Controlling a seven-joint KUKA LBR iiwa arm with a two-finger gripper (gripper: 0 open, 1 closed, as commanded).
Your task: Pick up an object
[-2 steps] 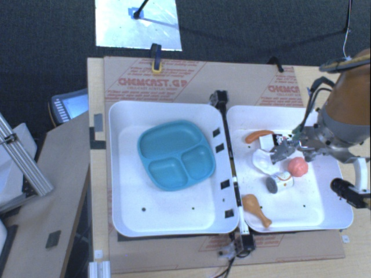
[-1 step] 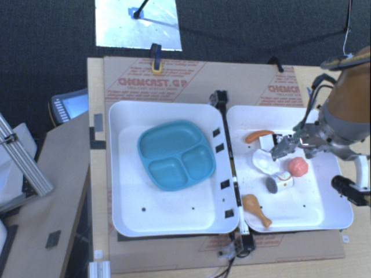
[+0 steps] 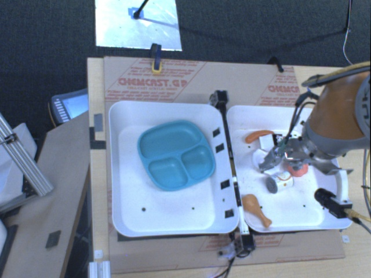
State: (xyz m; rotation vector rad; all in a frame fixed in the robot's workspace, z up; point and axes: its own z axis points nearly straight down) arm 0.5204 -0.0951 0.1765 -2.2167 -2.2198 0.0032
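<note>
The drumstick (image 3: 257, 209) lies nearest, below the cup (image 3: 277, 182). The claw (image 3: 270, 162) hangs just above that cup, grip unreadable; the cup's long axis runs left-right.

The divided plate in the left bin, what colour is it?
Light blue, seen in the camera view: the divided plate.
</note>
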